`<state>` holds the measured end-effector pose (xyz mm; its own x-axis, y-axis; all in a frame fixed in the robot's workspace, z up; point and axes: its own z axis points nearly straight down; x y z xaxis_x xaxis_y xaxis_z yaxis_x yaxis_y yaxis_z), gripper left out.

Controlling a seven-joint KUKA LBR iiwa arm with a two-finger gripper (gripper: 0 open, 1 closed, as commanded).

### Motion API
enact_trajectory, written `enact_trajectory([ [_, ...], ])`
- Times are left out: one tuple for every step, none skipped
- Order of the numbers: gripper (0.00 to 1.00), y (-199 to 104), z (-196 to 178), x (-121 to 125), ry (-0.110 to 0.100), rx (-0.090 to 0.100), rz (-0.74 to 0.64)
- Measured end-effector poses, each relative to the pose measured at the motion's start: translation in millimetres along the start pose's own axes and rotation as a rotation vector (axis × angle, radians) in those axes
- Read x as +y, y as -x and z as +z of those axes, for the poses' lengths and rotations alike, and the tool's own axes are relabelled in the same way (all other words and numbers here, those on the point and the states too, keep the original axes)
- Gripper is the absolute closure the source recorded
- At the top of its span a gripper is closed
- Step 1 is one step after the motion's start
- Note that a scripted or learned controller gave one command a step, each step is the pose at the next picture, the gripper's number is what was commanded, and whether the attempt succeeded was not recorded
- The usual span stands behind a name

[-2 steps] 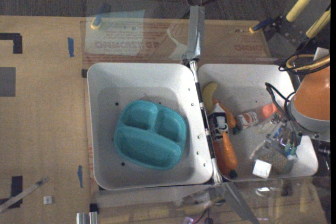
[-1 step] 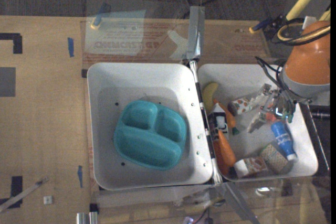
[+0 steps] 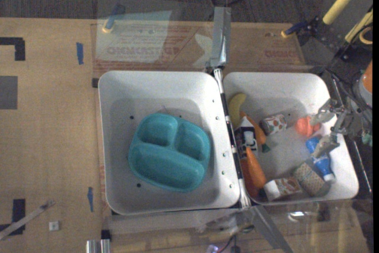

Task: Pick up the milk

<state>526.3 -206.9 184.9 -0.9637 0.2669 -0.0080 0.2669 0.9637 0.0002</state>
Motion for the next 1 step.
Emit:
enact_trajectory([
  [0.0,-44.3,90.1,46.1,0.0,-0.026,-0.048],
])
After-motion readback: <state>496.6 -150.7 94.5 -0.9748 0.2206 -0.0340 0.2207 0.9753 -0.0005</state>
